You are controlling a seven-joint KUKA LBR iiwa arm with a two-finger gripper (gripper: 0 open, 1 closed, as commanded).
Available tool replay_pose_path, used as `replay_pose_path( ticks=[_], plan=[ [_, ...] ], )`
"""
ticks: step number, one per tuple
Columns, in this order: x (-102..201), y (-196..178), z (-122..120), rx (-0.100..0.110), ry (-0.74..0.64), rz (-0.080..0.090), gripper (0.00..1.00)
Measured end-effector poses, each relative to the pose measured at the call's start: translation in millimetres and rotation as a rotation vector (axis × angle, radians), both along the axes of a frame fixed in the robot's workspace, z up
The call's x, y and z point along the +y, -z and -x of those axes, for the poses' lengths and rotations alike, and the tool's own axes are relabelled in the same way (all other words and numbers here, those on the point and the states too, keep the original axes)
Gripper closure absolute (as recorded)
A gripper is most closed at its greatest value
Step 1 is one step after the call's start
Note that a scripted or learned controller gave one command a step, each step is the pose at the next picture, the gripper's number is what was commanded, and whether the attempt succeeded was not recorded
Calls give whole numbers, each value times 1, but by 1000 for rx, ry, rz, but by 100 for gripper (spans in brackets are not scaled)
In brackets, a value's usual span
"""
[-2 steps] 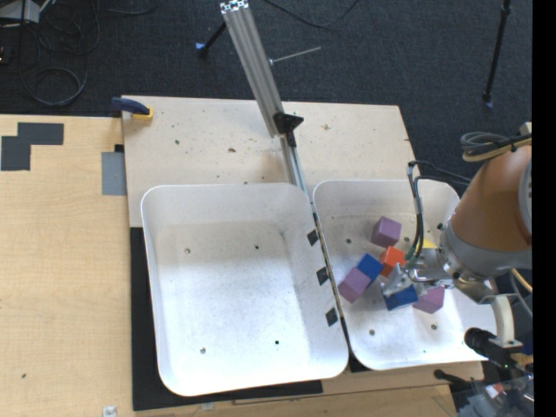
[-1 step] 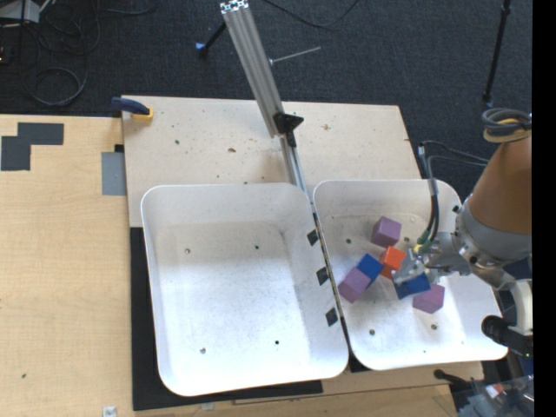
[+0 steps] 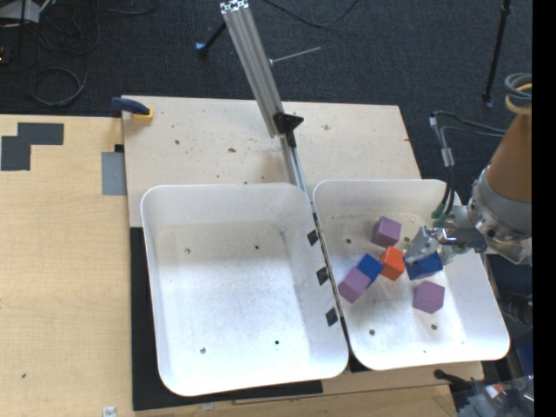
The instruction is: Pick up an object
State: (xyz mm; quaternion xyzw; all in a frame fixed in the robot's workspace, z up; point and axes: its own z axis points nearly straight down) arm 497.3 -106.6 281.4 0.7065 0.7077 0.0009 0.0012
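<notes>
White plastic, two shallow bins side by side on the pale wooden surface (image 3: 217,137): the left white bin (image 3: 174,211) and the right white bin (image 3: 482,341), rims touching along the middle. We see all the blocks in the right bin. The grey arm with orange band (image 3: 514,176) comes in from the right edge, and its pincer (image 3: 424,248) sits low over the bin's centre-right.

A dark blue cube (image 3: 424,266) sits right at the pincer tips, touching or nearly so. We can't tell whether the fingers are spread or closed, or whether the cube is actually gripped; the tips blur into the block.

Other blocks:
- orange cube (image 3: 393,262) just left of the dark blue cube, touching it or close
- smaller blue cube (image 3: 370,267) against the orange one's left side
- purple cube (image 3: 354,284) at the lower left of the cluster, touching the smaller blue cube
- second purple cube (image 3: 387,231) above the cluster, apart
- third purple cube (image 3: 428,297) below the dark blue cube, just beside it

A slanted aluminium rail (image 3: 254,55) runs from the top down to the bins' seam.
</notes>
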Motion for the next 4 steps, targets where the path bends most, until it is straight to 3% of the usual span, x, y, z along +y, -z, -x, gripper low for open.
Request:
replay_pose_path(
  ticks=[4],
  plan=[
    [175, 52, -96, 7, -2, -1, 100]
  ],
)
